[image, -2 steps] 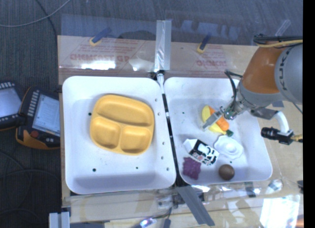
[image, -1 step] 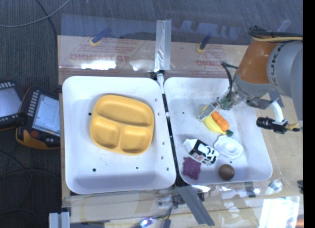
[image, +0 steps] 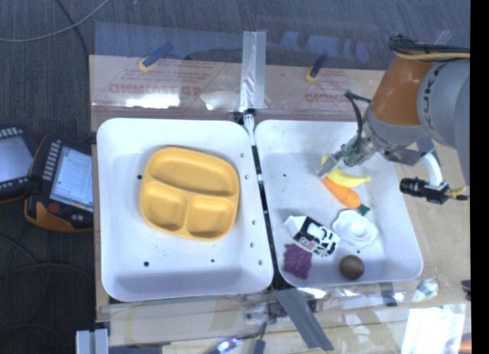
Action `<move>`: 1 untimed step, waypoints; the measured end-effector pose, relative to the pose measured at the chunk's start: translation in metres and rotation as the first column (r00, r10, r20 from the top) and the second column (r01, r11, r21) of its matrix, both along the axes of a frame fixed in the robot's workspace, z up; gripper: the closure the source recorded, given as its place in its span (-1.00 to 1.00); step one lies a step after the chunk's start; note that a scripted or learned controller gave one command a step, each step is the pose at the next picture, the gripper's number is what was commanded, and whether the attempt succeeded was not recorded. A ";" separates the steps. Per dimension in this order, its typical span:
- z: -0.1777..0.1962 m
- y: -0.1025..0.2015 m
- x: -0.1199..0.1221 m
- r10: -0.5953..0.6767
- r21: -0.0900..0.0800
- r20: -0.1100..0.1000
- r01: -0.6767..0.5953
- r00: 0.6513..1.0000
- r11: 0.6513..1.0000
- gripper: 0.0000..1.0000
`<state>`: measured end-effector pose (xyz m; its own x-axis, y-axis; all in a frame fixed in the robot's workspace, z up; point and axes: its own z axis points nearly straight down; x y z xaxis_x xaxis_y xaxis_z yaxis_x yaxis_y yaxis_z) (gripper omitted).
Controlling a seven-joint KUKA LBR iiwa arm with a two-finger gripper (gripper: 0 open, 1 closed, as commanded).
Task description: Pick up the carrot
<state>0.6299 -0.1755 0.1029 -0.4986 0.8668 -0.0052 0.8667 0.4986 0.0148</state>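
Note:
The orange carrot (image: 342, 191) lies in the right bin (image: 397, 264), towards its upper middle, with its green end pointing lower right. A yellow banana (image: 350, 179) lies right against its upper side. My gripper (image: 345, 157) hangs just above and slightly left of both, low over the banana's end. The arm with its orange band (image: 401, 92) reaches in from the upper right. The gripper's body hides its tips, and I see nothing held in it.
Below the carrot sit a white cup-like piece (image: 357, 231), a small black-and-white carton (image: 313, 236), purple grapes (image: 296, 261) and a brown round fruit (image: 351, 267). A yellow divided tray (image: 189, 191) lies in the left bin (image: 122, 268). A pendant (image: 61, 184) lies left of the bench.

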 end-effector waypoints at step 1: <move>-0.001 0.000 0.000 0.000 0.000 -0.002 0.000 1.000 1.000 -1.00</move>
